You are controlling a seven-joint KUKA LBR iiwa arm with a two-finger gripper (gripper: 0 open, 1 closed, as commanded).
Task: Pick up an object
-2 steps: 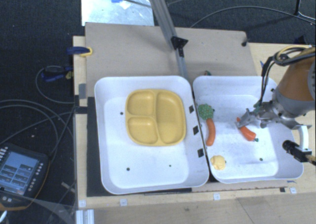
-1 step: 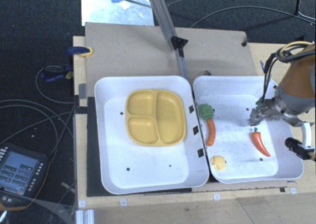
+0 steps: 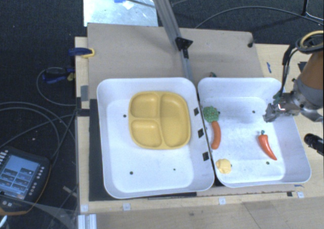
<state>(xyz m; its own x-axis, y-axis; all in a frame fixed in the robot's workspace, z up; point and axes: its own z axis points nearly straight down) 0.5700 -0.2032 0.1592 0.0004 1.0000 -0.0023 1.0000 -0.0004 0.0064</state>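
Camera view: pincer is seen above right bin; its opening cannot be told. Nearest target: red chili pepper, just below. Descent should be centred across its narrow width.

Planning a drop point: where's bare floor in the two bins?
Left bin: bare strip in front of and left of the yellow plate. Right bin: open middle between carrot and chili. Crowded at its left wall: broccoli, carrot, yellow piece. Gripper occupies the right rim.
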